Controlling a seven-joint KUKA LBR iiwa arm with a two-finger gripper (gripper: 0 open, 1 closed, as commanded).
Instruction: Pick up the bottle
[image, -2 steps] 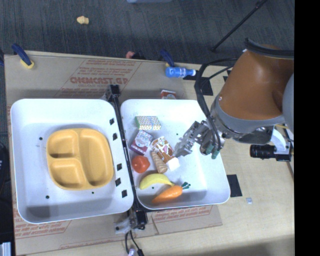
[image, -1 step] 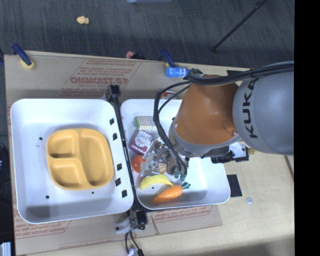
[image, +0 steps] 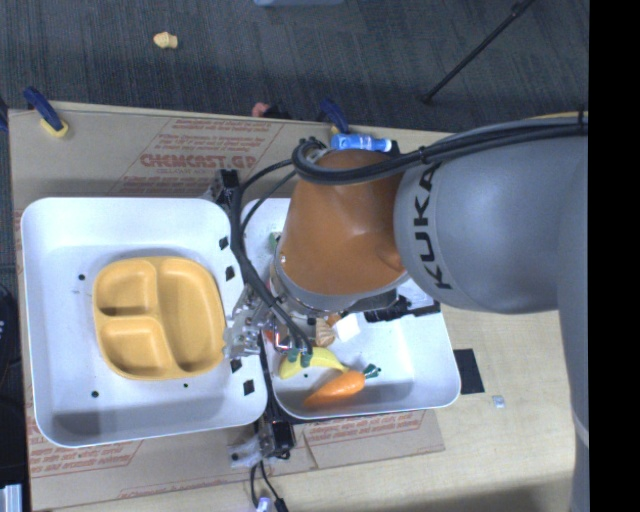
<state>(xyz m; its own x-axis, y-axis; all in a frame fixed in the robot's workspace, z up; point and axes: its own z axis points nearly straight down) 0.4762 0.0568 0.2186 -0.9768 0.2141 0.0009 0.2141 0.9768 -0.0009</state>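
You can't tell the gripper (image: 262, 335) state; low over the right bin (image: 440, 385), it risks snagging the carrot (image: 335, 388).

Light is even and moderately bright, falling from above, and colours stay soft. The left bin (image: 50, 300) shows a pale sheen on its floor and a faint grey shadow in its near left corner. The yellow tray (image: 158, 316) has mild highlights along its ridges. The arm (image: 480, 230) carries a broad soft gleam on its grey shell, and its orange band (image: 340, 225) darkens toward the underside, casting shade over the right bin (image: 435, 385). The carpet (image: 200, 50) at the top is dim. Detail is slightly soft and grainy throughout; small parts under the arm blur together.
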